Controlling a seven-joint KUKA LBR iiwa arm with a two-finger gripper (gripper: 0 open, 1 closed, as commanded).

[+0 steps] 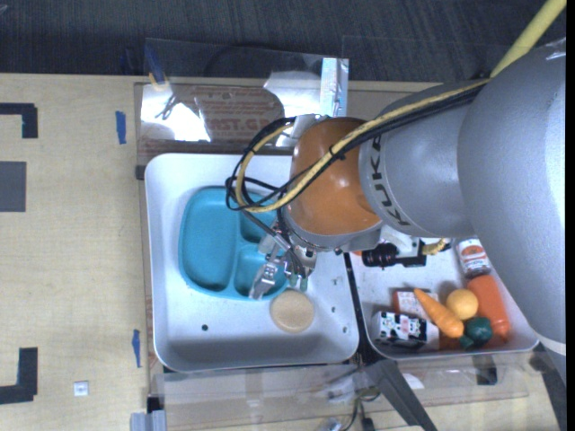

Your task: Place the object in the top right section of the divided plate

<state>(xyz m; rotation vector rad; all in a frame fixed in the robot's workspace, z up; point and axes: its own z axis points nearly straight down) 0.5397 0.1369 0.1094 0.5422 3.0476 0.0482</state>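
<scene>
A blue divided plate lies in the left white bin; the arm covers its right part. My gripper hangs over the plate's lower right edge. Its fingers stand open, with only blue plate showing between them. A round tan disc, like a biscuit, lies on the bin floor just below the fingertips and beside the plate's rim. It is not between the fingers. The orange wrist band and grey arm hide the plate's right sections.
The right bin holds a carrot, a yellow ball, a green piece, an orange bottle, a small jar and a black-and-white carton. Cables loop over the wrist. A cardboard sheet lies behind the left bin.
</scene>
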